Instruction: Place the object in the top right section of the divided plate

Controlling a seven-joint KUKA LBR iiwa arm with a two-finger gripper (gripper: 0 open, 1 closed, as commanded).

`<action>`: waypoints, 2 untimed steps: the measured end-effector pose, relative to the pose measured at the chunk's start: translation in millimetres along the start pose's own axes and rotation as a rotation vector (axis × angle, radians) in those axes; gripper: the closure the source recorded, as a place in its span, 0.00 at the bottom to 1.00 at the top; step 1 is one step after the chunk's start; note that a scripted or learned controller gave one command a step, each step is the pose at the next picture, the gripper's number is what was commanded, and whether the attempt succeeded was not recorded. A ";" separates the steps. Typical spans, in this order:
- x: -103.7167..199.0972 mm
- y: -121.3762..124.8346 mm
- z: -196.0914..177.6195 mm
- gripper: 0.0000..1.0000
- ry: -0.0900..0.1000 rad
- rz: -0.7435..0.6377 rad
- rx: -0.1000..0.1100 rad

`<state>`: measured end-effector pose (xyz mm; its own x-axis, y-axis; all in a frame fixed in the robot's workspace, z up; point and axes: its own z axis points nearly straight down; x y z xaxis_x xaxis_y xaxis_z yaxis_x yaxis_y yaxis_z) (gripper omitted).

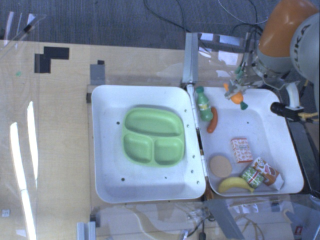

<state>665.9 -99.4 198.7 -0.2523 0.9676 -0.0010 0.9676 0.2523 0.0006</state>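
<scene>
The green divided plate (pixel 152 136) lies in the middle of the left bin (pixel 107 184), with one long section at the back and two smaller ones at the front. My gripper (pixel 234 90) hangs over the back edge of the right bin (pixel 287 149), far to the right of the plate. A small orange carrot with a green top (pixel 238 99) sits between its fingers, just above the bin floor.
In the right bin lie a green bottle (pixel 203 104) and a red sausage (pixel 212 120) near the divider, a red-white carton (pixel 241 150), a tan disc (pixel 220 166), a banana (pixel 235 184) and a colourful packet (pixel 261 173). Cables trail behind the bins.
</scene>
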 end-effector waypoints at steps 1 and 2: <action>62.1 20.3 -76.4 1.00 0.001 -0.098 -0.002; 61.9 20.2 -76.3 0.00 0.001 -0.098 -0.002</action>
